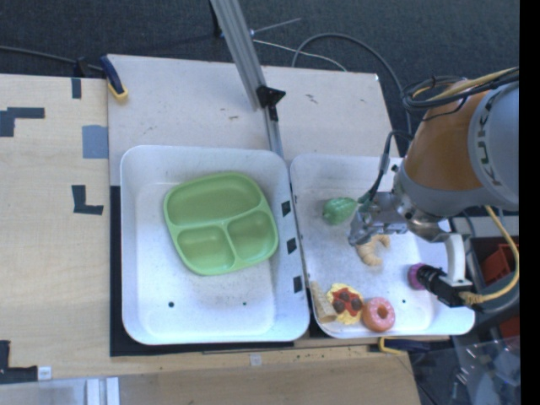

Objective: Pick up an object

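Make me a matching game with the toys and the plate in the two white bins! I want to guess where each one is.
Things:
1. green divided plate
2. pink donut
3. green leafy toy
4. pizza slice

Places:
A. beside the pizza slice, at the right bin's near edge
B. alone in the left bin
C. right bin, just left of the pincer
D. right bin's near-left corner

Pairs: 1-B, 2-A, 3-C, 4-D
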`<state>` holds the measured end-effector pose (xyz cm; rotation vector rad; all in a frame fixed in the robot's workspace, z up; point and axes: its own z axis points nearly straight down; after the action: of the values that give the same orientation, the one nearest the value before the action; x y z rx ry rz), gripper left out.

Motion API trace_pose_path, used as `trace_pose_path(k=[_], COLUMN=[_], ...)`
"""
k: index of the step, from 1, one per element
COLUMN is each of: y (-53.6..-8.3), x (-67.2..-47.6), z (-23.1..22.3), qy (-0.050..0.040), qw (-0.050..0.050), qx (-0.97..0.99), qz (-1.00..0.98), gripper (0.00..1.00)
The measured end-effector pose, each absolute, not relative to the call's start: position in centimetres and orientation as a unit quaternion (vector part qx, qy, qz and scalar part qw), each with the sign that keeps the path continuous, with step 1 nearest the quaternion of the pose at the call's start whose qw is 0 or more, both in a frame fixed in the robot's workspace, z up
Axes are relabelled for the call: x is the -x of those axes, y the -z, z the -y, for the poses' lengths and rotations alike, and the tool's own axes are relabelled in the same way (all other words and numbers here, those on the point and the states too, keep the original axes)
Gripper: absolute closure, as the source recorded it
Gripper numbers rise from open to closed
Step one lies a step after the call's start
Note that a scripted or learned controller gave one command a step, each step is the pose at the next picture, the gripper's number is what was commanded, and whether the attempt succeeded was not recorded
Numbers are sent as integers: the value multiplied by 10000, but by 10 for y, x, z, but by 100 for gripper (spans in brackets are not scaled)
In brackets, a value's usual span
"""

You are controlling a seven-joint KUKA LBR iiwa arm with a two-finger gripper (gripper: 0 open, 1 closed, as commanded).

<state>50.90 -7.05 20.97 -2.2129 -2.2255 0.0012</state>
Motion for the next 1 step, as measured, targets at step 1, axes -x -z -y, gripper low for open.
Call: trace_pose_path(k=[1], y=[-219], x=[-522], z=[22], qy=[2], qw=[11], qx=[7047], qz=[7095], gripper=[100])
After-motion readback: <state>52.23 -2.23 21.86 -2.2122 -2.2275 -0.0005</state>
